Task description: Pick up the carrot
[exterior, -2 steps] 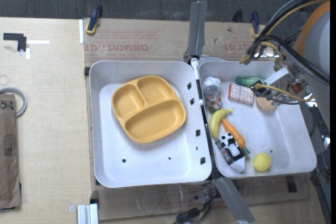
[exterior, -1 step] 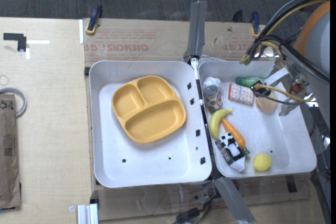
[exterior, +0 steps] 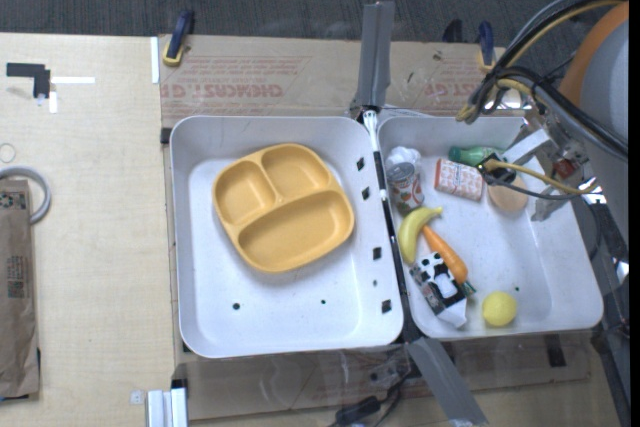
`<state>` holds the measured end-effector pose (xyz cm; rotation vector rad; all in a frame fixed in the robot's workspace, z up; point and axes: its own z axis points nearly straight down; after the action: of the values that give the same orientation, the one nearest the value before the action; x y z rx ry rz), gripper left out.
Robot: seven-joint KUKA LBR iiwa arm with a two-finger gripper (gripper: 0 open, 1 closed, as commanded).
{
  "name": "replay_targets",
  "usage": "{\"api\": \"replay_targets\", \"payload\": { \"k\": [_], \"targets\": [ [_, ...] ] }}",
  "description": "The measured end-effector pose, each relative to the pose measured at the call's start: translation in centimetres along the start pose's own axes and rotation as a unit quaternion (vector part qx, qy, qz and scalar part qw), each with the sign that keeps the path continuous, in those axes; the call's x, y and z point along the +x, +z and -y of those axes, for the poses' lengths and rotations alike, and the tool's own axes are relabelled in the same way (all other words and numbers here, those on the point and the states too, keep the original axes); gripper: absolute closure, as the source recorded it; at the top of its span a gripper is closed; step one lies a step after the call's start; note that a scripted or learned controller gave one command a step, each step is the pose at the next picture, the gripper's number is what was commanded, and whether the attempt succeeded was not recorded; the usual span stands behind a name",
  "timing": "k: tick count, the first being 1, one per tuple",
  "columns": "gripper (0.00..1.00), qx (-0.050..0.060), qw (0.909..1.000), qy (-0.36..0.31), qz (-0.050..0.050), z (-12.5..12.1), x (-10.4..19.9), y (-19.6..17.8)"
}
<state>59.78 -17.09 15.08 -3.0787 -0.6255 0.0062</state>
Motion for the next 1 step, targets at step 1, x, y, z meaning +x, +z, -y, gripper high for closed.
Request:
{"api": "replay_targets", "payload": {
  "k": [1],
  "targets": [
    [0.0, 0.001, 0.999, 0.045, 0.001, 8.31, -3.54, 0.82]
  ]
}}
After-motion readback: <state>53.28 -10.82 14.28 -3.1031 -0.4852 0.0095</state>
